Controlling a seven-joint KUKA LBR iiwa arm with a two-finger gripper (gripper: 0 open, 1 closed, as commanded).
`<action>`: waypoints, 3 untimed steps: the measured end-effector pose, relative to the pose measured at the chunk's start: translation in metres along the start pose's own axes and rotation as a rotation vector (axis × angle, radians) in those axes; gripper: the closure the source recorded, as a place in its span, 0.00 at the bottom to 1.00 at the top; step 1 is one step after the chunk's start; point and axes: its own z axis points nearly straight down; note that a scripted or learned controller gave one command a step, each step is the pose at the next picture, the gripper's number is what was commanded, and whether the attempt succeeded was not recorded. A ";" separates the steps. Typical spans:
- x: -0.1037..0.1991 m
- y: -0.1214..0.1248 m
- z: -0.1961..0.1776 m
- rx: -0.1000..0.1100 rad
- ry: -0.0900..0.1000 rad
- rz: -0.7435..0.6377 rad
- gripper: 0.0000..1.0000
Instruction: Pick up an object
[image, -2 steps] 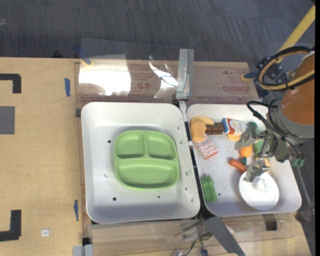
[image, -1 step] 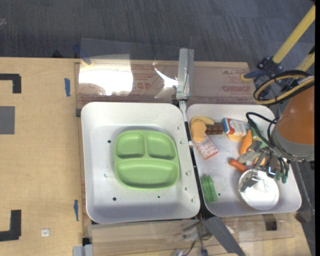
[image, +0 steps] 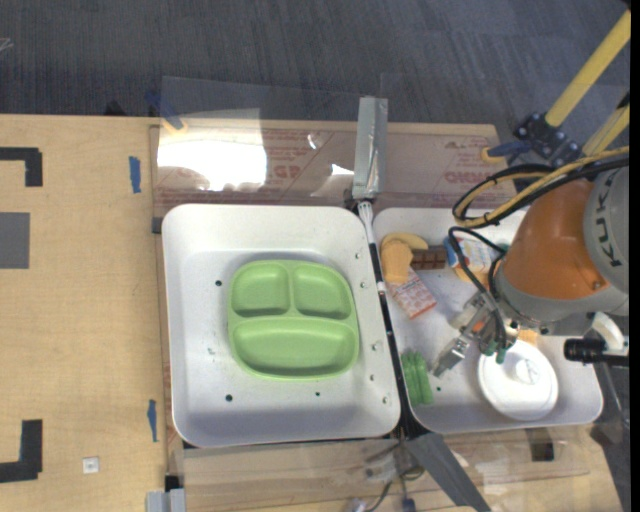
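My gripper (image: 455, 352) hangs low in the right bin (image: 590, 405), pointing down and to the left from the orange wrist band (image: 552, 250). Its tip is over bare bin floor, just right of a green object (image: 416, 378) by the bin's left wall. A white round dish (image: 517, 381) lies directly to its right. Above and to the left are a pink-and-white packet (image: 413, 297), a tan rounded object (image: 397, 256) and a small brown item (image: 431, 260). I see nothing held at the tip.
The left bin (image: 190, 330) holds a green divided plate (image: 294, 318). A metal divider (image: 368, 160) rises between the bins at the back. Black and yellow cables (image: 490, 200) loop over the right bin's far side. Cardboard (image: 70, 300) covers the bench to the left.
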 end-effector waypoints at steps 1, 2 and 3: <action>-0.027 -0.015 -0.045 -0.001 -0.004 -0.039 0.00; -0.035 0.033 0.002 -0.003 -0.004 0.221 0.00; -0.057 0.044 0.003 -0.002 -0.004 0.423 0.00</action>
